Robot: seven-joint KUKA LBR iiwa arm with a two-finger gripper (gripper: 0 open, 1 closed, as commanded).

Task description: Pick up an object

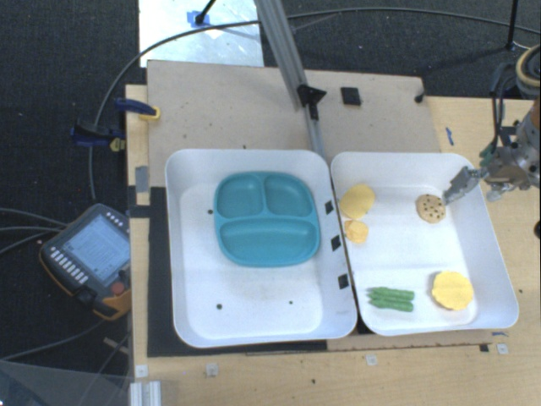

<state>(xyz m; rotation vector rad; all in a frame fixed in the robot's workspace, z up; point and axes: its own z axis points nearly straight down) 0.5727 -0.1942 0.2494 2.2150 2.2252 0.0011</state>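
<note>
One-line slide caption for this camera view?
Gripper beside round speckled cookie in right white bin; teal divided plate left.

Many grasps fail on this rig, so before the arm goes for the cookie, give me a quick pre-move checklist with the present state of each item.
1. Cookie lies flat in the right bin, apart from the other food: ok.
2. Gripper sits just right of the cookie, near it but not centred over it: not ok.
3. Finger opening wide enough: cannot tell.
4. Nothing held between the fingers: cannot tell.
5. Bin's right wall close to the approach path: ok, but tight.
6. Blue divided plate in the left bin, out of the way: ok.
</note>
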